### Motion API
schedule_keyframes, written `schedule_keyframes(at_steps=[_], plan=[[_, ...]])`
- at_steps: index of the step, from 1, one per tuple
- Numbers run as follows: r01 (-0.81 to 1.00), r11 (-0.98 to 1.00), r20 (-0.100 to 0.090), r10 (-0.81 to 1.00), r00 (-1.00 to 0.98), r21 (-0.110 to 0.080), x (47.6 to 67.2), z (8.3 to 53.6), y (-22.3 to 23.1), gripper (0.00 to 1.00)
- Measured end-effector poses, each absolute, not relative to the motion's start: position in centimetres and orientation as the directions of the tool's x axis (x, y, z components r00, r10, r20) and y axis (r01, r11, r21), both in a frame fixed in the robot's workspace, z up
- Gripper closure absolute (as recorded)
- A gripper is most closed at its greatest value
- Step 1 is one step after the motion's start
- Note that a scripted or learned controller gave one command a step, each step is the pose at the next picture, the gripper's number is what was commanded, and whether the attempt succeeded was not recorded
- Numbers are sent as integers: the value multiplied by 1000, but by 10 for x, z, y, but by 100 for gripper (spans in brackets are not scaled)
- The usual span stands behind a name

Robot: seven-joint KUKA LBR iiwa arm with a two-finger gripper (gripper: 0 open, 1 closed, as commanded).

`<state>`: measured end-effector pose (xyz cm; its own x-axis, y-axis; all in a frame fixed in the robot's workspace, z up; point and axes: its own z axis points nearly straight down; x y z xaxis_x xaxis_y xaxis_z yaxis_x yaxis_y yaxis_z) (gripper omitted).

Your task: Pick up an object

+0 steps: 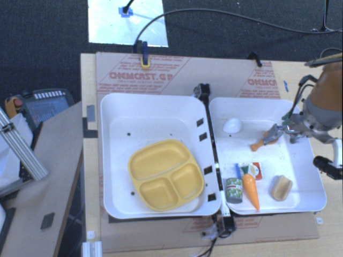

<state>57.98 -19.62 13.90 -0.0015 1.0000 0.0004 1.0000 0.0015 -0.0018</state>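
Camera view showed the counter [177, 68] bearing two shallow white bins side by side. The left bin [115, 111] held a yellow divided tray [165, 174] with three compartments, lying toward that bin's near edge. The right bin [305, 191] held the loose items: a small white rounded object [232, 125] near its far left corner, a small carton with a red and green label [253, 170] near the middle of its near half, a dark can [233, 190] by its near left corner, a toy carrot [251, 190] just beside the can with its tip pointing toward the near edge, and a tan block resembling a piece of bread [281, 188] close to its near right corner. An orange-handled tool [263, 141] lay slanted in the middle of the bin, handle toward the left. The arm [326, 98] reached in over the bin's right rim, and the end effector [280, 130] sat at the upper end of that tool, apparently touching it; whether it was spread or pinching the tool could not be told.
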Motion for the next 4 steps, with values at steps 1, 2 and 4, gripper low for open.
schedule_keyframes(at_steps=[1, 2, 4], plan=[[1000, 0, 0, 1000, 0, 4, 582, 90, -196, 0], [1000, 2, -3, 1000, -2, 9, 583, 104, -197, 100], [1000, 6, -3, 1000, -6, 8, 587, 223, -196, 100]])
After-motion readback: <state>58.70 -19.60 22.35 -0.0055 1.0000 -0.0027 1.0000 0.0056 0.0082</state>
